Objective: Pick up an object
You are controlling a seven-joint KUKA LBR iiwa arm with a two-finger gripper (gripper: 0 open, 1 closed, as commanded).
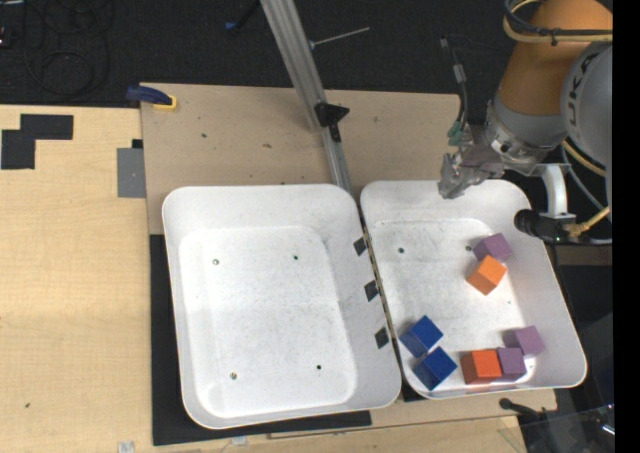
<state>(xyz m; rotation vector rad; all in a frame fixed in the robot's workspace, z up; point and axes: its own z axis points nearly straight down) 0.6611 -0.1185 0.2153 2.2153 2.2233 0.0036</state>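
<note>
On your left, the left bin (200,211) holds nothing you could lift. In the right bin (420,231), two blue cubes (428,349) sit near the front, beside an orange block (484,365) and purple blocks (520,351); another orange cube (487,274) touches a purple one (493,247). The gripper (455,184) hovers over the far rim; you cannot tell its state.

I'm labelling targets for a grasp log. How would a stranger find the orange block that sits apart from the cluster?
Look in the right-hand bin, toward its right wall, about halfway down. The orange block sits there touching a purple block just above it. The other orange block lies in the bottom row, wedged among purple and blue ones.
</note>
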